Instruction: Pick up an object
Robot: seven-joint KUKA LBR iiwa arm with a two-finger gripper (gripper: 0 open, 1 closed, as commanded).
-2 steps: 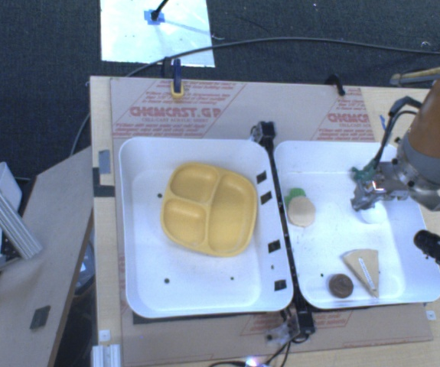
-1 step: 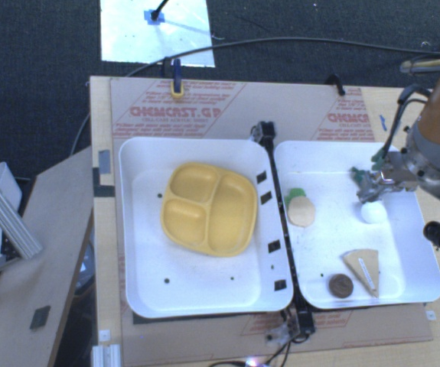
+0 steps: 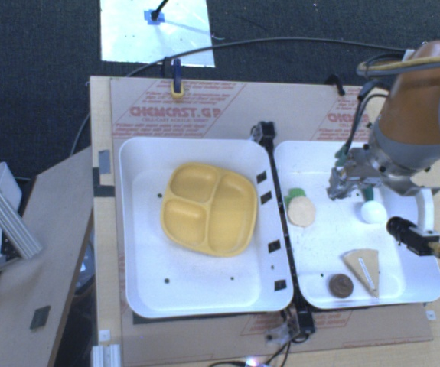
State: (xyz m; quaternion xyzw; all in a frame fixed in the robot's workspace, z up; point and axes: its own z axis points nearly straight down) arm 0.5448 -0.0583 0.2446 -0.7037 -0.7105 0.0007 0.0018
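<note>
Dark carpet surrounds the worktop (image 3: 204,102), whose protective sheet carries red print reading "CHEMCAST GP" (repeated at an angle; the copy near the right corner is partly cut off by the arm). Two white bins sit side by side on it. The left bin (image 3: 147,281) holds a yellow tray (image 3: 208,209) with three compartments. The right bin (image 3: 403,289) holds the candidate things: a white ball (image 3: 373,212), a pale disc (image 3: 301,212) with a green piece (image 3: 294,195) touching its upper edge, a brown disc (image 3: 340,285) and a tan wedge (image 3: 363,268) marked by a pale stripe.

The pincer (image 3: 347,183) hangs over the upper part of the right bin, reaching in from the right. Whether it is open or closed cannot be told, since the metal parts blur together, and nothing is seen gripped.

The relation that matters: the ball lies just beside the pincer, down and to the right, and is the nearest thing. The pale disc lies near, down and to the left. The wedge and brown disc lie further off, toward the near rim; the wedge's long axis runs diagonally, point toward lower right. A ball is likely to roll when nudged (a judgement only). No writing is legible on the binned things.
</note>
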